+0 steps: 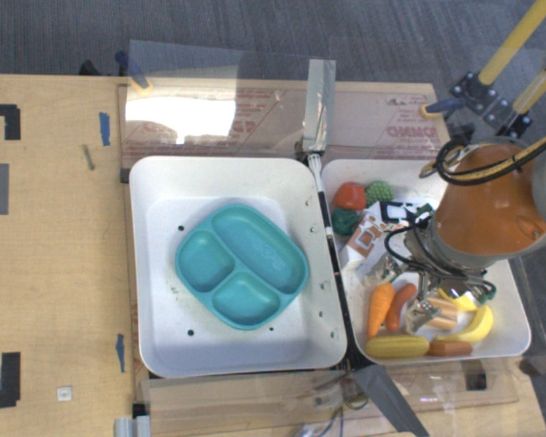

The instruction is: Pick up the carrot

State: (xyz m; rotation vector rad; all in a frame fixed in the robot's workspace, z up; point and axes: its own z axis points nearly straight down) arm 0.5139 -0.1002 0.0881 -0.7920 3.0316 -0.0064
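The orange, tapered toy carrot (379,306) lies in the right of the 2 shallow white plastic bins (519,335), near its front edge, with its narrow end pointing toward the front. Just beside it on the right lies a reddish-orange sausage-shaped toy (400,304), and in front of both lies a yellow corn-like toy (398,345) next to a red sausage-shaped toy (450,346). A yellow toy banana (478,323) curves at the right front corner. The grey arm with its orange band (487,203) reaches in over this bin, and its metal 2-finger gripper (425,309) hangs low just right of the carrot, among the toys; whether it is released or clenched I cannot tell, and nothing can be made out in its grasp. Farther back in the same bin sit a red tomato-like toy (350,195) and a green bumpy toy (379,191). The left white bin (155,198) holds a teal 3-compartment plastic plate (241,264). Both bins rest on the light wooden bench (45,244).
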